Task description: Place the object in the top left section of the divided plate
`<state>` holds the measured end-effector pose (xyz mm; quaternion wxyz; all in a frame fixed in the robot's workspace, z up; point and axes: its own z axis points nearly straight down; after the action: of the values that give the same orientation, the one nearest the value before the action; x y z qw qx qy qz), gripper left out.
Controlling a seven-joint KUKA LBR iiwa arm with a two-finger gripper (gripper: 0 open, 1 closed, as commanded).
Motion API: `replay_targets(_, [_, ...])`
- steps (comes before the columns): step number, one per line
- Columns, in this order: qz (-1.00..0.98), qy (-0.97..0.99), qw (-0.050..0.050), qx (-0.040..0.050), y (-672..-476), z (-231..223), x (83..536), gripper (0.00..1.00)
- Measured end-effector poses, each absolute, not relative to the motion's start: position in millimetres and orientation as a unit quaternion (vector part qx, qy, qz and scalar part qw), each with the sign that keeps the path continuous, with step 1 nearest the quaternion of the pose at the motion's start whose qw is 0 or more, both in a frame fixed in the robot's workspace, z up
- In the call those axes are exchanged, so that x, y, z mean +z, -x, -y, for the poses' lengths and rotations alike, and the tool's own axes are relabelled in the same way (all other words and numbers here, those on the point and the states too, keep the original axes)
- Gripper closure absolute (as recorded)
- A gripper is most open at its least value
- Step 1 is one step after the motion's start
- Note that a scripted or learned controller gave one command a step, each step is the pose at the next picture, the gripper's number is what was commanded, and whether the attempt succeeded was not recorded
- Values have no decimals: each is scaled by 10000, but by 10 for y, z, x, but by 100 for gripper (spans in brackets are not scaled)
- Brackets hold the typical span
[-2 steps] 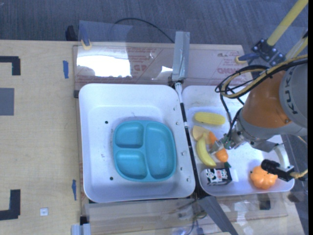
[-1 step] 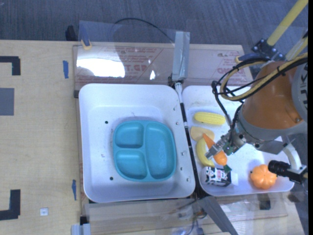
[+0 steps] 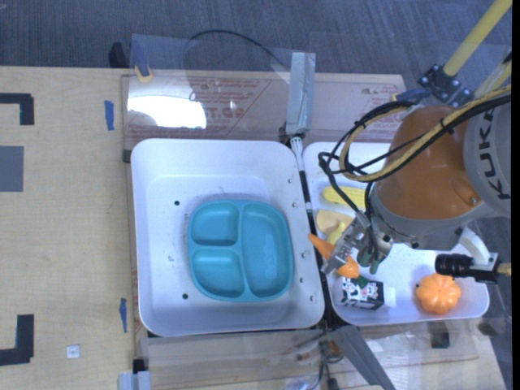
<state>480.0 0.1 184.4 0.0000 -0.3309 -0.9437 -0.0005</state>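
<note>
Camera view from above shows two white bins side by side on the bench. The left bin (image 3: 154, 218) holds a blue divided plate (image 3: 240, 249) near its middle, with two smaller sections on its left side and one long section on its right; all three sections are bare. The arm (image 3: 431, 177) reaches in from the right, its orange band bulky above the right bin (image 3: 479, 303), with black and yellow cables looping around it. The wrist angles down and to the left, bringing the gripper (image 3: 351, 254) low over the left part of the right bin, close to the wall shared by the two bins. Whether it is gripping anything cannot be told from this angle.

An orange carrot-shaped piece (image 3: 325, 250) lies right at the gripper's tip, and a small orange bit (image 3: 348, 270) sits just below it. Yellow pieces (image 3: 337, 195) lie further up in the same bin, partly hidden by the arm. A small black and white box (image 3: 361, 294) lies near the bin's front edge, and an orange pumpkin-like toy (image 3: 439, 293) rests to its right.
</note>
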Motion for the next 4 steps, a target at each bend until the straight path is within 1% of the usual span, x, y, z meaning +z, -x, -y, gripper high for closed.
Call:
replay_targets(1, [9481,3179,-15,-12,-5052,-424,1843,100])
replay_targets(2, [9561,2930,-31,-15,-5079,-1053,1168,100])
replay_targets(3, [9648,2629,-49,-13,-5024,-484,1876,100])
replay_targets(4, [9818,1898,-56,-5,-5238,117,2802,100])
